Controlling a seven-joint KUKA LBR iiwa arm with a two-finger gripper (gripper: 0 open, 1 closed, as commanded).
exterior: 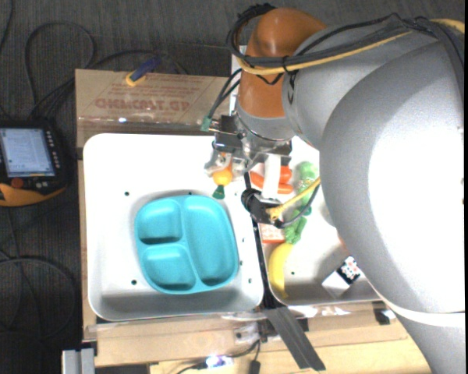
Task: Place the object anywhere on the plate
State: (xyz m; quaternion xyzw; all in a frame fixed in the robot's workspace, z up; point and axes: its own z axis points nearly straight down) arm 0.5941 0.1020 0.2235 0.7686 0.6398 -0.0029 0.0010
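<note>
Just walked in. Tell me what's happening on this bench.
The arm reaches in from the right, its gripper over the left bin, just beyond the teal plate's far corner. A small orange-yellow object sits at the gripper's tip, but I cannot tell if it is gripped. Nothing lies on the plate yet. The right bin holds a banana and other toys.

- Below and left of my gripper [222,162] I see a turquoise plate [189,242] in a white bin [109,209].
- A small yellow-orange object [221,177] sits at the fingertips.
- To the right: an orange-red item [270,176], green pieces [305,171], a yellow banana [278,269].
</note>
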